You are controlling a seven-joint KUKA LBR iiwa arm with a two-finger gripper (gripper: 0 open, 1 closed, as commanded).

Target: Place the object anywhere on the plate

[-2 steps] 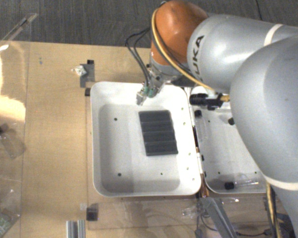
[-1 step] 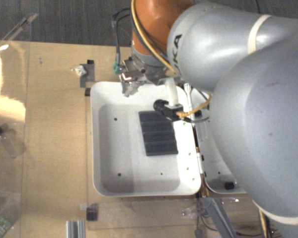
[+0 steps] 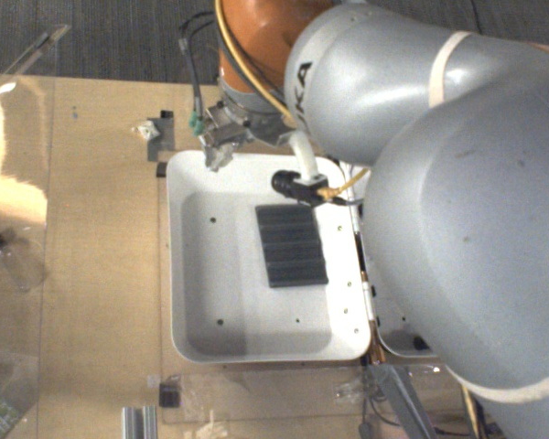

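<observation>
A dark grey ribbed rectangular plate [image 3: 293, 245] lies flat in the middle of the left white bin [image 3: 197, 291]. My gripper [image 3: 214, 156] hangs over the bin's far left corner, well apart from the plate, up and to the left of it. The wrist hides what, if anything, is in its grasp. Nothing rests on the plate.
The big grey arm covers the right side of the view and most of the right bin [image 3: 403, 341]. A small black bracket [image 3: 162, 135] sits on the wooden bench just beyond the left bin's corner. Another small black block [image 3: 169, 393] lies near the front edge.
</observation>
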